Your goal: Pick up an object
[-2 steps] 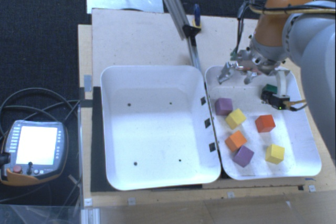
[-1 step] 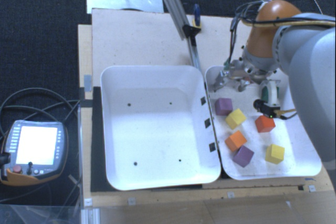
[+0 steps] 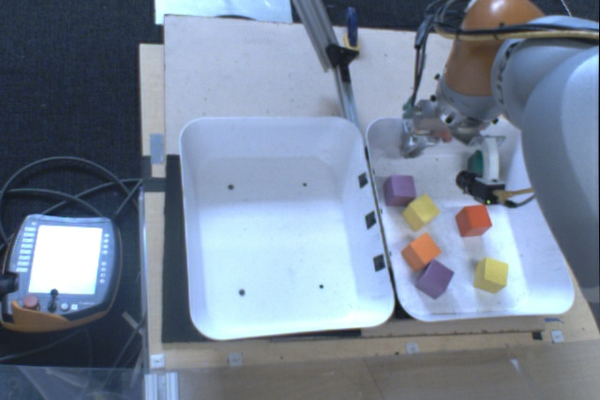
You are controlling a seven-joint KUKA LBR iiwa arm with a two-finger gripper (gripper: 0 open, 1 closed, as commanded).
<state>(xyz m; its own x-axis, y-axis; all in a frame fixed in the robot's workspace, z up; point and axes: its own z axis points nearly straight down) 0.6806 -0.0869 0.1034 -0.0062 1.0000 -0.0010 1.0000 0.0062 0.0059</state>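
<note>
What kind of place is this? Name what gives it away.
Most likely a robotics lab test bench: an industrial arm reaching over two white bins, small coloured foam cubes for grasping, and a teach pendant on the floor.

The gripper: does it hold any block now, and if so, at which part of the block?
Nothing is held. The gripper hangs over the back of the right bin, apart from the blocks; the nearest, a purple block, lies loose on the bin floor.
</note>
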